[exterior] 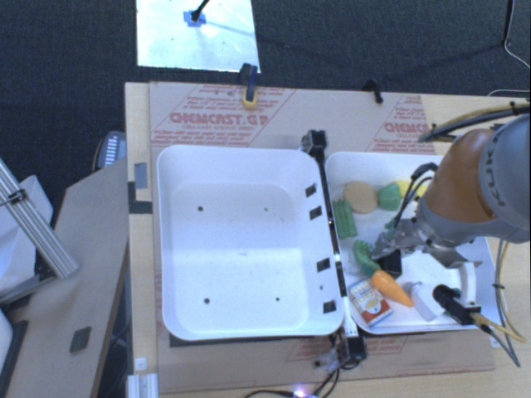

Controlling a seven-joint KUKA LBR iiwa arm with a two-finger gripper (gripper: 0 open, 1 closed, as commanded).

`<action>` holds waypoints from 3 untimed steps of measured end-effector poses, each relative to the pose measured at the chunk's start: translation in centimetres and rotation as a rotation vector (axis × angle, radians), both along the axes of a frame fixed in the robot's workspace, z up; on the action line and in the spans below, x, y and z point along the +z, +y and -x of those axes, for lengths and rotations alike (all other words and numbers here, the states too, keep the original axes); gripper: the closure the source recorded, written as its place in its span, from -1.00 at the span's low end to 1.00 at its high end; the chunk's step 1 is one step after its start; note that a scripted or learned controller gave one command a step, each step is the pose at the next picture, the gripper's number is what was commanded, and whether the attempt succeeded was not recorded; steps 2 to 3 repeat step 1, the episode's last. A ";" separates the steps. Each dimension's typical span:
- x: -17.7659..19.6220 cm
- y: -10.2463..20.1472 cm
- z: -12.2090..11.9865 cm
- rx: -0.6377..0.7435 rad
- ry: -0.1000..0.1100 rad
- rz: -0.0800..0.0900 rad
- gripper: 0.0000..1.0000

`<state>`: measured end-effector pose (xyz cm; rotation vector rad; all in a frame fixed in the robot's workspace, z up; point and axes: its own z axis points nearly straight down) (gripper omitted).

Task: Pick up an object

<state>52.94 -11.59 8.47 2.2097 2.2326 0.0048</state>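
Carrot (390, 288) beside green toy (365, 258), under dark fingers (388, 261) (spread unclear), arm (473, 191) hiding bin (348, 166) behind.

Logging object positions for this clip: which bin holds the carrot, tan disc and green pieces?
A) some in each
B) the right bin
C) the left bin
B: the carrot, tan disc and green pieces all lie in the right bin, beneath the arm.

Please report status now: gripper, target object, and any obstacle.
Gripper low in right bin, finger state unclear. Nothing seen held. Orange carrot just below it. Green pieces and small carton crowd close.
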 end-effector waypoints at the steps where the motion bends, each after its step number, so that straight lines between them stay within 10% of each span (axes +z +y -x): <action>1: 10.8 5.6 -9.7 0.003 -0.017 0.002 1.00; 3: 10.8 5.6 -9.7 0.003 -0.017 0.002 1.00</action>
